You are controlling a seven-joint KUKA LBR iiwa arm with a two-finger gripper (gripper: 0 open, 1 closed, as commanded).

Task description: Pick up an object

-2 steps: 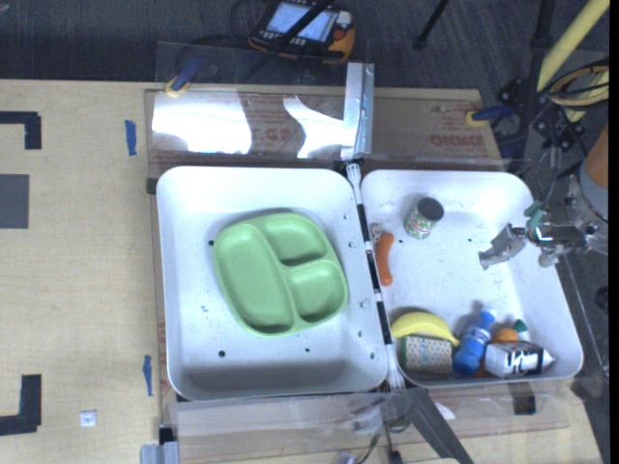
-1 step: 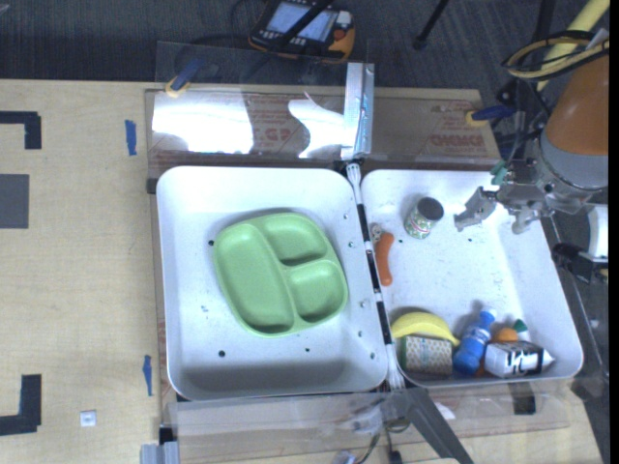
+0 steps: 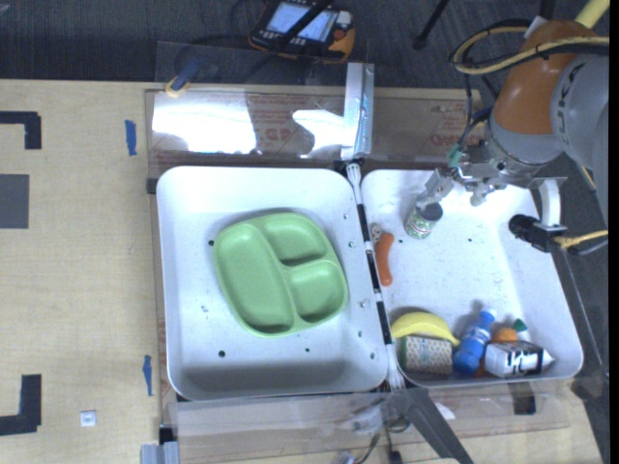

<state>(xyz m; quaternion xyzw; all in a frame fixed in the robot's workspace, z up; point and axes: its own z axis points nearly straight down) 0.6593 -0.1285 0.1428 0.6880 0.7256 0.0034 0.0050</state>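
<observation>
End effector (image 3: 426,213) over right bin (image 3: 542,288), its tip blurred and indistinct.

Grey arm (image 3: 542,114) reaches leftward, pincer (image 3: 426,216) angled down.

Glossy plastic tray (image 3: 280,274) (white bins (image 3: 193,356) matt)

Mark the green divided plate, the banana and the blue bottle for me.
green divided plate (image 3: 253,280): camera view, on its large left compartment.
banana (image 3: 422,324): camera view, on its curved yellow back.
blue bottle (image 3: 471,348): camera view, on its body.
</observation>
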